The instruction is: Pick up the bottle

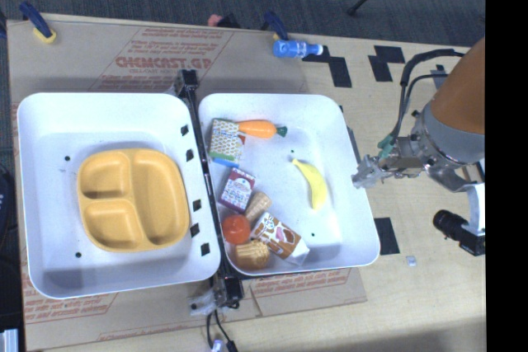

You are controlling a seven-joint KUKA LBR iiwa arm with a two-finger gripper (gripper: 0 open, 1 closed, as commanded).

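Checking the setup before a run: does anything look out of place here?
Yes. The bottle lies on its side on the bench, beyond the right bin, not among the toy food inside it.

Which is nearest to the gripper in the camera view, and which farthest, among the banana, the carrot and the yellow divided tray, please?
Measured from the gripper, which sits just outside the right bin's right edge:
1. The banana, on the right side of the right bin.
2. The carrot, near the top of the right bin.
3. The yellow divided tray, in the middle of the left bin.
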